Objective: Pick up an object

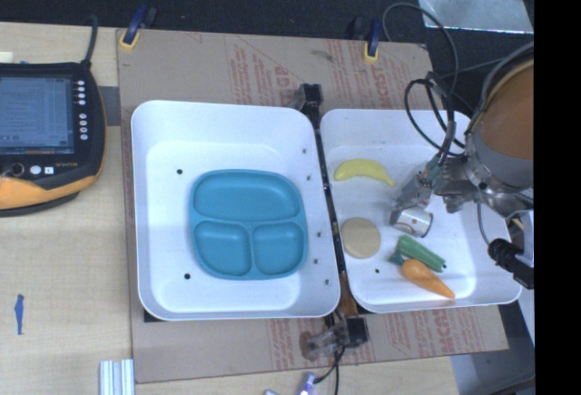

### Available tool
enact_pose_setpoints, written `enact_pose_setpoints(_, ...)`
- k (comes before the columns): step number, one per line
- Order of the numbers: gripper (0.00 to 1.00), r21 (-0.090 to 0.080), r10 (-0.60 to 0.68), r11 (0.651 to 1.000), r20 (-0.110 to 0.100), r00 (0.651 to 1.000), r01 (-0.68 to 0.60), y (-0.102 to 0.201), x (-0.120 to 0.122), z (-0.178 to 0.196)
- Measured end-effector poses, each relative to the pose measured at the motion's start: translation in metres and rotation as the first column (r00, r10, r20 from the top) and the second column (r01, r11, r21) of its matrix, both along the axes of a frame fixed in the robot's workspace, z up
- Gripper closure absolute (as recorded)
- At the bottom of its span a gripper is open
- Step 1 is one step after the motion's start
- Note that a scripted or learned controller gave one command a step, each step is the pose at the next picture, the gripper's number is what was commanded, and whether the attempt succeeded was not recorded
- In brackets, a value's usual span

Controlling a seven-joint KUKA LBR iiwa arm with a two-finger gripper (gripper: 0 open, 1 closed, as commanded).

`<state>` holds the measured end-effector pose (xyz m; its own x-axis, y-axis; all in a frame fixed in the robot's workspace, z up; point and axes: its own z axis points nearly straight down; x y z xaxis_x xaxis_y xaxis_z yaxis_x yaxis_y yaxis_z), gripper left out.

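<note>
Gripper (413,207) is seen low in right bin (381,295), above green piece (419,251) and carrot (427,279); finger state can't be told. Banana (362,171) sits nearby.

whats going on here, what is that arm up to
A grey robot arm reaches from the right into the right bin. Its tool sits low among a toy banana, a round tan disc, a green piece and a carrot. Nothing is visibly held. The left bin holds a blue divided tray.
</note>
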<state>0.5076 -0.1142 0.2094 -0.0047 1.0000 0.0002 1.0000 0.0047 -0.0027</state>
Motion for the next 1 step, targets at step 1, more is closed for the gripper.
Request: enact_pose_setpoints(1, 0.00, -0.001, 0.000, 1.000, -0.003, 1.000, 0.000, -0.0346, 0.0487, -0.1012)
